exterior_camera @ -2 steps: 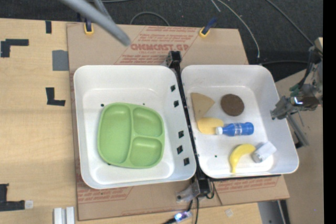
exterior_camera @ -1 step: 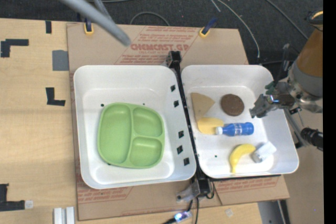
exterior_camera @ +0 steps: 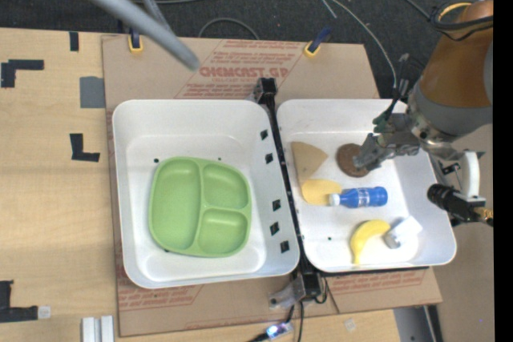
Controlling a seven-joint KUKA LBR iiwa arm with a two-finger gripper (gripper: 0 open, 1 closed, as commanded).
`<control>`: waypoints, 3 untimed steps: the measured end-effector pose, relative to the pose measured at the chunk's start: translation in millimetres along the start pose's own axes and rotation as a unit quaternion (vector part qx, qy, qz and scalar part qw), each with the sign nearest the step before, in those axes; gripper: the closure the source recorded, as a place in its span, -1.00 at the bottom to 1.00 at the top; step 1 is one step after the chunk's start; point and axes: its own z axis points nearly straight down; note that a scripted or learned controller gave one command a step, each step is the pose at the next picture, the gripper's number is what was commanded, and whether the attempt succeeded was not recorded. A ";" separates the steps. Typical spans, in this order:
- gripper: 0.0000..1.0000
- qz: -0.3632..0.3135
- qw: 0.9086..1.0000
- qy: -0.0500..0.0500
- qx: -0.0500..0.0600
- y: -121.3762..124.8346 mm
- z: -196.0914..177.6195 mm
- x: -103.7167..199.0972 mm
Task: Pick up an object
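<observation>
The right white bin [exterior_camera: 321, 118] holds several objects: a tan wedge [exterior_camera: 307, 157], a brown round disc [exterior_camera: 349, 160], a yellow flat piece [exterior_camera: 318, 191], a blue and white bottle [exterior_camera: 360, 197] lying on its side, a yellow banana [exterior_camera: 365, 239] and a small grey and white item [exterior_camera: 398, 233]. My gripper [exterior_camera: 367, 158] is low over the bin at the right edge of the brown disc, its dark fingers pointing down-left. The arm reaches in from the right.
The left white bin [exterior_camera: 128, 172] holds a green divided plate [exterior_camera: 200, 207]. A black divider with clips [exterior_camera: 276, 172] runs between the bins. Cables cross the dark floor behind the bench, and a grey pole slants over the upper left.
</observation>
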 end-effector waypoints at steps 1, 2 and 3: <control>1.00 0.000 1.000 0.000 0.000 13.3 -4.2 55.5; 1.00 0.001 1.000 0.000 0.001 32.3 9.4 109.5; 1.00 0.001 1.000 -0.001 0.001 38.2 17.8 152.3</control>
